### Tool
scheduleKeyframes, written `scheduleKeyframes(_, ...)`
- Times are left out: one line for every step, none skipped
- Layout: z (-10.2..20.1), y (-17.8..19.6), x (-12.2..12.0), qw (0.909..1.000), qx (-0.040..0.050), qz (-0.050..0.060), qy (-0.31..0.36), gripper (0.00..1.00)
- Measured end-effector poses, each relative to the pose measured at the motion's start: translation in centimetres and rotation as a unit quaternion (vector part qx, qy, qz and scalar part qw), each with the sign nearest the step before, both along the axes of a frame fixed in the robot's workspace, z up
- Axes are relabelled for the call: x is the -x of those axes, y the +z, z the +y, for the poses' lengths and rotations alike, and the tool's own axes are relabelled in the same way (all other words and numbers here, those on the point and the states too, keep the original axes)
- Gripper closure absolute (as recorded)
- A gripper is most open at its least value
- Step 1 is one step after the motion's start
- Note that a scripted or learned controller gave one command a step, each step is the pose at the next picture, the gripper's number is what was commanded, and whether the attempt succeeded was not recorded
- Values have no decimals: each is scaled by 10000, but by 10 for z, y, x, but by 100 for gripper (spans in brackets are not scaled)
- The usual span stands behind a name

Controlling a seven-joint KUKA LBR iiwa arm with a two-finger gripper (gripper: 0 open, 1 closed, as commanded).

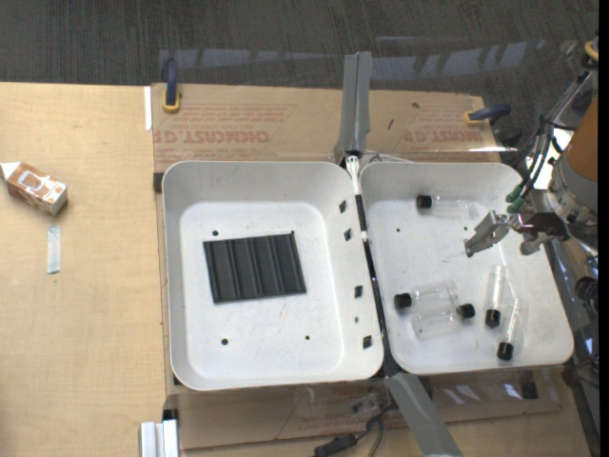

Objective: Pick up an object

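Wooden table [76,350] under everything, with cardboard [285,127] laid beneath two white bins. We see the gripper [497,231] over the right bin [381,255], near its far right part, reaching in from the right edge; the grey arm [571,198] sits behind it. We see a pale metallic finger [481,236] angled down-left, but we cannot tell how far apart the gripper's fingers are, and nothing is visibly held between them.

Task objects are clear plastic vials with black caps, all in the right bin. One vial [442,201] lies left of and beyond the gripper, cap pointing left. Two vials [433,310] lie side by side below-left of the gripper, well apart from it. Two more vials [501,303] lie almost directly below the gripper, near the bin's right wall, caps toward the near side.

Left bin [181,255], far left of the gripper, holds a dark ribbed pad [254,267] lying flat in its middle. Much farther left, on bare table, sits a small orange-and-white box [36,188] and a thin pale strip [53,249]. Two blue clamps [171,89] pin the cardboard at the far edge.
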State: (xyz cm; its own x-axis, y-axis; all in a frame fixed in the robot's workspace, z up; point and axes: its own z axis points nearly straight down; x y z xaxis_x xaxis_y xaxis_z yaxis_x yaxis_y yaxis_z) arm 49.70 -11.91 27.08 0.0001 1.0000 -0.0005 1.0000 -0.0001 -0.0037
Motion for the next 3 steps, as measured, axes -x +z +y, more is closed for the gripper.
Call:
scheduleKeyframes(-26, -98, -64, 9987, -4, -4, 512, 0)
scheduleKeyframes(-33, -123, -159, 9966, -2, -13, 819, 0)
scheduleKeyframes(-28, -161, -153, 9953, 52, -131, 960, 0)
